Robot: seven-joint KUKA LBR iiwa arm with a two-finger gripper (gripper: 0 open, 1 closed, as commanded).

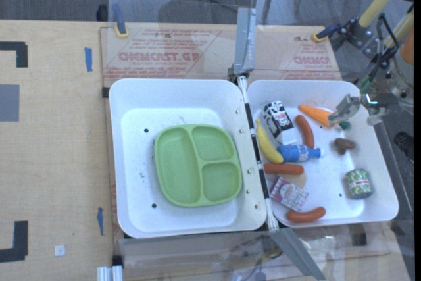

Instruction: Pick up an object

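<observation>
The right-hand shallow white plastic bin point(385, 197) carries the clutter; the left white bin point(125, 141) bears a lime-green divided plastic tray point(197, 164). The grey two-finger gripper point(343, 110) hangs at about two o'clock in the right bin, its metal tips just beside the leafy end of the small orange toy carrot point(314, 115). Whether it is spread or closed I cannot tell; the tips are small and blur together at this slant, and nothing can be seen held in it.

The carrot looks the likeliest target. It is probably light, hollow, stiff plastic, smooth and tapered, so it may squirt out of a pinch; taking it across the thick middle, square to its long axis, seems safest. Toward the bin's centre lie a red toy sausage point(305, 131), a black-and-white cow-patterned carton point(279, 120), a yellow toy banana point(266, 144) and a blue plastic bottle point(297, 153). At five o'clock stands a green labelled can point(358, 183), with a small brown lump point(343, 144) nearer three.
</observation>
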